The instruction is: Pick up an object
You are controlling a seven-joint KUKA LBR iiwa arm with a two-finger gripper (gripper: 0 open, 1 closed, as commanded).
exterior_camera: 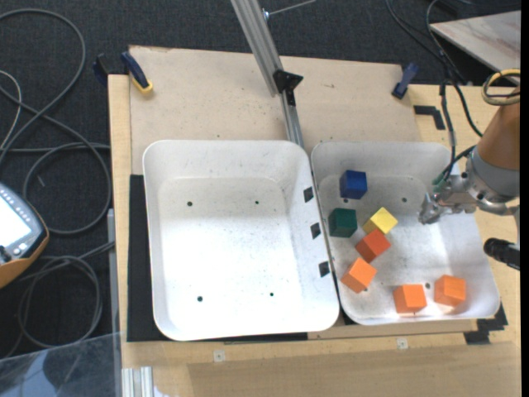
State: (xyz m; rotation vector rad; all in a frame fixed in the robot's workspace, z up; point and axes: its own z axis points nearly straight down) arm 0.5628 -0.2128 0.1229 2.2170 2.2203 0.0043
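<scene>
Gripper (431, 212) nr yellow cube (383, 220) (right bin (473, 246))

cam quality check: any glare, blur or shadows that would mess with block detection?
Camera view: lighting is even and soft, with no harsh glare on the white bins. Blocks such as the blue one and the yellow one look crisp, each casting a small soft shadow. The gripper is slightly soft and too small to read. Bottom-left corner shows a pale translucent haze.

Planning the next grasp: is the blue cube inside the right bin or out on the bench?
Inside. The blue cube sits on the right bin's floor near its far wall, apart from the green cube.
</scene>
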